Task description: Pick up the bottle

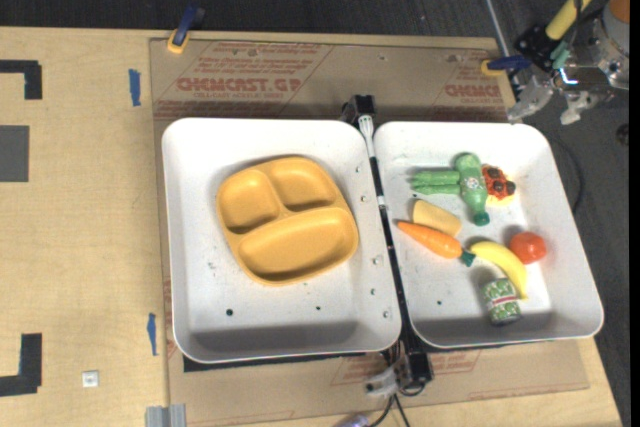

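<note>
A green bottle (472, 189) lies on its side in the right bin (570, 215), near the back, its narrow end pointing toward the front. A second green oblong piece (435, 181) touches it on the left and a small red toy (497, 182) sits against its right side. My gripper (550, 105) hangs at the view's upper right, over the bench just beyond the bin's back right corner, well apart from the bottle. Its two fingers stand spread with nothing between them.
Also in the right bin are a yellow wedge (437, 215), a carrot (432, 239), a banana (502, 263), a red tomato (528, 246) and a small green-and-white can (503, 300). The left bin (190, 215) holds a yellow divided plate (288, 218). A black divider (372, 175) runs between the bins.
</note>
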Motion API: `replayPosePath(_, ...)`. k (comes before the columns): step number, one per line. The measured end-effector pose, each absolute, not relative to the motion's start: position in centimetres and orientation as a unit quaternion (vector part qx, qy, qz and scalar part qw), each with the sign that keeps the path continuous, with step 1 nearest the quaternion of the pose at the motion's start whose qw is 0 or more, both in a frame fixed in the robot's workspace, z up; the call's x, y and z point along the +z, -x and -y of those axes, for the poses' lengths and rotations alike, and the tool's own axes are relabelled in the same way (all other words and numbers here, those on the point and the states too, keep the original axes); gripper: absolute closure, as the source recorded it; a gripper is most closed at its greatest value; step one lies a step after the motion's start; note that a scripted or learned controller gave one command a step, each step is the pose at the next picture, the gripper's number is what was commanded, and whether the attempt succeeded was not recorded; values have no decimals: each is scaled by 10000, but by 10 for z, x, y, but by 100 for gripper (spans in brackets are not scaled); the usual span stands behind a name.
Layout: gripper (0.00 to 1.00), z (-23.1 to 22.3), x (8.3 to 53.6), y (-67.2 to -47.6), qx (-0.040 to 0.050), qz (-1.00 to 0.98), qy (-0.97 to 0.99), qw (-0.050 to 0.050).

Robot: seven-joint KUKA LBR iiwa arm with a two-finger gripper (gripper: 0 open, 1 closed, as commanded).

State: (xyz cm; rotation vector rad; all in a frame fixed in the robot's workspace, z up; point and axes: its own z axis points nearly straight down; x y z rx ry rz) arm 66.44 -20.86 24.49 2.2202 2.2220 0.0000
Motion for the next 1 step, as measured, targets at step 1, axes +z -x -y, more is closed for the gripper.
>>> replayPosePath(1,0,170,103,-650,27,-6769,-7360,44)
